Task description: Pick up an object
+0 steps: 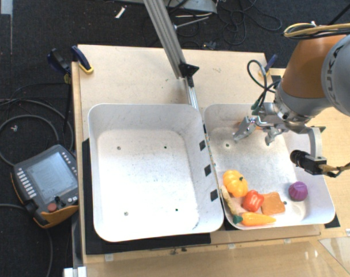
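Note:
My gripper (256,134) hangs over the far part of the right bin (261,160), open, with nothing between its fingers. Several toy foods lie at the near end of that bin, well below the gripper in the view: a yellow pepper (234,183), a red pepper (252,201), an orange block (273,203) and a carrot (256,219) along the near rim. A purple round piece (298,191) sits apart at the near right.
The left bin (105,120) stands beside the right one, their rims touching. A slanted metal rail (166,30) crosses the bench's far side. A teach pendant (45,183) lies off the bench at left. Black cables trail from the wrist.

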`<state>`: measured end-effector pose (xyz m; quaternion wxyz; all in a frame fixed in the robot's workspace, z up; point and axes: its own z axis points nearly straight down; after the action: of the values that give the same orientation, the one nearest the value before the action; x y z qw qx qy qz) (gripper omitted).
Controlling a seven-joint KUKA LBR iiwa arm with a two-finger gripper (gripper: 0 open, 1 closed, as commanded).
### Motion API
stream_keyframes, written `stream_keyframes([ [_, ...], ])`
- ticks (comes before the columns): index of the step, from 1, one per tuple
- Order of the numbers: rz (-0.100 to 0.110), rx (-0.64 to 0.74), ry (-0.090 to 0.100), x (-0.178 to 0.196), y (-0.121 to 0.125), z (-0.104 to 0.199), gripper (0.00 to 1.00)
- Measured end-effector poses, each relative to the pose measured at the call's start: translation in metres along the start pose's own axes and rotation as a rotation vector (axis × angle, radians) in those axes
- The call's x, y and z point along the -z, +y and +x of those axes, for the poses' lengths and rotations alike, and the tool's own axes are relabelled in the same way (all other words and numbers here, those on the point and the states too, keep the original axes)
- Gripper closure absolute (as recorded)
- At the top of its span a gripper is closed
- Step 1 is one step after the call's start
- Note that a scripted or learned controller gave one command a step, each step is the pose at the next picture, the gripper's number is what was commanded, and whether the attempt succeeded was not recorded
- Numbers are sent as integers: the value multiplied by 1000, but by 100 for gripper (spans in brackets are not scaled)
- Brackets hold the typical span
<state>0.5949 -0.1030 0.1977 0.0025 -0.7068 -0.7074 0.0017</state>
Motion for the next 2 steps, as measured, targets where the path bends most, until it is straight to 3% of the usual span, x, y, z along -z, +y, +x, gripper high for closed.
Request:
stream_keyframes([
  [1,-5,-1,-1,3,1,0,0],
  [2,1,-1,-1,-61,1,3,0],
])
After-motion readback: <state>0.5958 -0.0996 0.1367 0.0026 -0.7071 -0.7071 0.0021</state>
